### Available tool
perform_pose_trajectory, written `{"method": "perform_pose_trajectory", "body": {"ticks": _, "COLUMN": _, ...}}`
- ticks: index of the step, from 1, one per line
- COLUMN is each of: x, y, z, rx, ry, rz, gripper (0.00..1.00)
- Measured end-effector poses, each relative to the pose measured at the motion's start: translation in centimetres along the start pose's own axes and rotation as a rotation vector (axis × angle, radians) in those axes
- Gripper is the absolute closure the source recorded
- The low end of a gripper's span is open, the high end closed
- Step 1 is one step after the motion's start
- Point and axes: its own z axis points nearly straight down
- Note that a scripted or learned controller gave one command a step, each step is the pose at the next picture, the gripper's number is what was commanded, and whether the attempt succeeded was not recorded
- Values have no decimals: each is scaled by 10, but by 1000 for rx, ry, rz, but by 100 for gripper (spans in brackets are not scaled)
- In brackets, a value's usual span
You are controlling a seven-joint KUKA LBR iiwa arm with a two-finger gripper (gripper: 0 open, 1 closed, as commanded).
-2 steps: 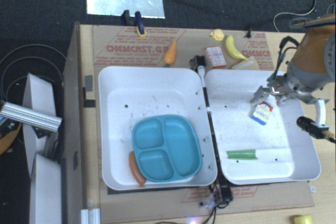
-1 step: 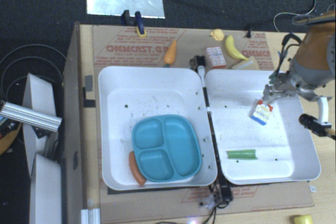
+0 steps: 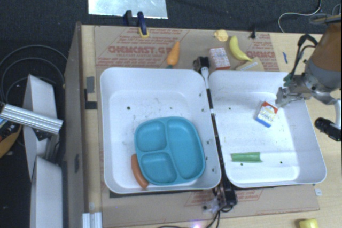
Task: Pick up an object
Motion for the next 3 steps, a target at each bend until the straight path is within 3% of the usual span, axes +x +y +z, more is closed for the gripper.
{"method": "perform_pose_trajectory", "body": {"ticks": 1, "x": -5, "y": 14, "z": -41, "rx": -3, "ry": -1, "rz": -4, "gripper": 100}}
{"method": "perform_pose_trajectory", "body": {"ticks": 3, "x": 27, "y": 38, "z": -109, "rx": -4, "ry": 0, "rz": -6, "gripper": 100}}
